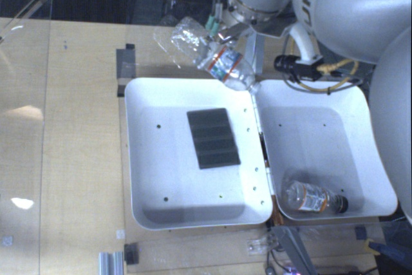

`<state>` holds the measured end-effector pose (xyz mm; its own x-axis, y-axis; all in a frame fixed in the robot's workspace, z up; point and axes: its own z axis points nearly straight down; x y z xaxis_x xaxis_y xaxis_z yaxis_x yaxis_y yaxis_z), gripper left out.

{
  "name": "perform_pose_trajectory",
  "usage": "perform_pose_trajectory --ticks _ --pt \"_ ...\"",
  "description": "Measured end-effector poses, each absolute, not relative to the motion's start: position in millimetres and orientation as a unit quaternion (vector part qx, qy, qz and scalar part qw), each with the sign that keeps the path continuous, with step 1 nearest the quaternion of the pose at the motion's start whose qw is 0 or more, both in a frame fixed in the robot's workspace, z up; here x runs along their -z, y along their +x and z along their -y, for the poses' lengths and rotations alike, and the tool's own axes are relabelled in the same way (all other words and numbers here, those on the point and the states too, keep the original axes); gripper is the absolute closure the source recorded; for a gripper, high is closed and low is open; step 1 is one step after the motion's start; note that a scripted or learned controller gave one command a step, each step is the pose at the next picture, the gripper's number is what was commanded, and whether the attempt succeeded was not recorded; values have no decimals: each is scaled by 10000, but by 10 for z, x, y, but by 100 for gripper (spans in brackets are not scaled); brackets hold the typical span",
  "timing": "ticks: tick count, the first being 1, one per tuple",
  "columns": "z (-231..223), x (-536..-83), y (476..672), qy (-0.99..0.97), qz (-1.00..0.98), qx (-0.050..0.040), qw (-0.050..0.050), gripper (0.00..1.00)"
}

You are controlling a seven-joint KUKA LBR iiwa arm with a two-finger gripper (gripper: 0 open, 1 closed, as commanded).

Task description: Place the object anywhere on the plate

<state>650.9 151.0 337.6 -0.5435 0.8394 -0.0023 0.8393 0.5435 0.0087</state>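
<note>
At far left, the bench [71, 138]: pale wood that bore nothing bearing on the task.
Left bin [138, 158]: white and shallow, with the plate lying on its floor.
Plate [213, 138]: a dark ribbed rectangle, flat, near the middle of the left bin and a little toward its rear, with nothing on it.
Crumpled bottle [219, 61]: clear plastic with a red-and-blue label, tilted, hanging over the rear rim where the two bins met; it stood behind the plate and apart from it.
Gripper [237, 51]: pinched on the crumpled bottle, whose labelled end sat between the two fingers while the crushed end stuck out to the left.
Step in hand: by my reading, the carry, with the object lifted but not yet above the plate.
Next move: it seemed to call for a shift forward and slightly left until the bottle hung over the dark rectangle, then a descent and a release low enough that so light a thing would not bounce or roll off.
Right bin [360, 138]: white, beside the left one.
Second bottle [312, 198]: lying on its side near the right bin's front wall, dark cap pointing right.
</note>
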Motion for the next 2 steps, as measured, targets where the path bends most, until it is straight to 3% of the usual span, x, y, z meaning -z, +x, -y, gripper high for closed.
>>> perform_pose_trajectory --ticks 1,2 --pt "-1232 -2550 6554 4433 -8964 -19 21 100" --pt "-2035 -3078 6676 2160 -9764 -32 42 100"
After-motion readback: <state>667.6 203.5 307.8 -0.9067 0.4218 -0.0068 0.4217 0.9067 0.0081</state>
